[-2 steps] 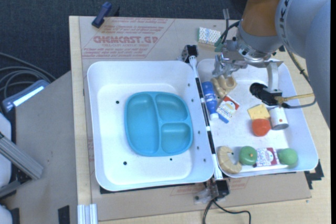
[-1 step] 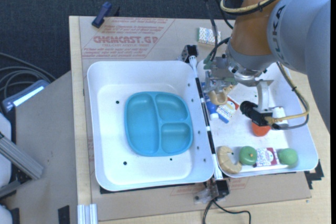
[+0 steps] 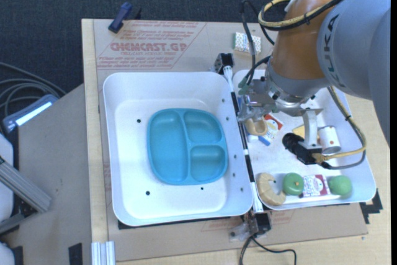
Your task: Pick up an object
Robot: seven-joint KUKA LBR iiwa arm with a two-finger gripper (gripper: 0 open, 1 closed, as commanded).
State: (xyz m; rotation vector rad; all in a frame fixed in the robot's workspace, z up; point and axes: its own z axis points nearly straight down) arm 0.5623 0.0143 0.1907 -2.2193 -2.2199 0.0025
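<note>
My gripper hangs low over the left side of the right bin, close to the wall between the two bins. Just below it lies a small tan object, with a small red, white and blue item beside it. I cannot tell whether the gripper touches either one. Along the near edge of the right bin lie a tan ring-shaped piece, a green apple, a red and white packet and a second green object. The arm hides the far part of this bin.
The left bin holds a blue divided plate in its middle. A bit of yellow shows beside the wrist. On the bench behind the bins lie a blue clip and a small checked block.
</note>
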